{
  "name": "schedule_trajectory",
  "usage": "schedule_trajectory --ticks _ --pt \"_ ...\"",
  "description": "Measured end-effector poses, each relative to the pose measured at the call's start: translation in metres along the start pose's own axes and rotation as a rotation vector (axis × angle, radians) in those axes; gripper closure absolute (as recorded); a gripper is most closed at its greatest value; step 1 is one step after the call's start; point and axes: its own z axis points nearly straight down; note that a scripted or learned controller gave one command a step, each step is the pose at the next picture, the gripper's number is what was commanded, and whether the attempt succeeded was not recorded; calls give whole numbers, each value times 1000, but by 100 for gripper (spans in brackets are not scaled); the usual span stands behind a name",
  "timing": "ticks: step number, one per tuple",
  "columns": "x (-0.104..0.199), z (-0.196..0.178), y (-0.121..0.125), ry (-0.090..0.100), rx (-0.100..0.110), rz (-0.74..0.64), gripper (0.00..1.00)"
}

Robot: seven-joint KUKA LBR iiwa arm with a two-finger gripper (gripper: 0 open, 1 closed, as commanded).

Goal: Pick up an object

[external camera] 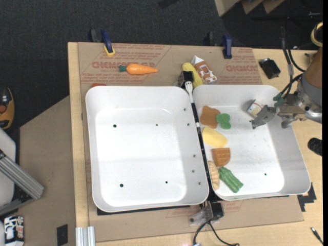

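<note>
The right bin (266, 160) holds several toys along its left side: a brown piece (209, 117), a small green piece (223, 120), a yellow piece (214, 137), an orange block (221, 157) and a green pickle-like toy (230, 180) beside a beige piece (213, 179). A small grey-and-white object (253, 107) lies near the bin's far right. My gripper (270, 121) hangs over that corner, open, with one dark finger (259, 118) just below and right of the small object. Nothing sits between the fingers.
The left bin (143, 147) lies beside the right one. Behind the bins on the board are a toy carrot (138, 69), a yellow banana (190, 70) and a brown-and-white packet (205, 72). Blue clamps (107, 42) (227, 45) hold the board's back edge.
</note>
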Motion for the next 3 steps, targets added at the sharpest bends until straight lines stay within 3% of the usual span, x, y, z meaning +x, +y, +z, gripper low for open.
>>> schedule_trajectory --ticks 1,2,3 --pt "29 141 14 5 12 -2 0" --pt "39 141 80 -1 -5 -4 0" --pt "38 130 78 -1 -4 -1 100"
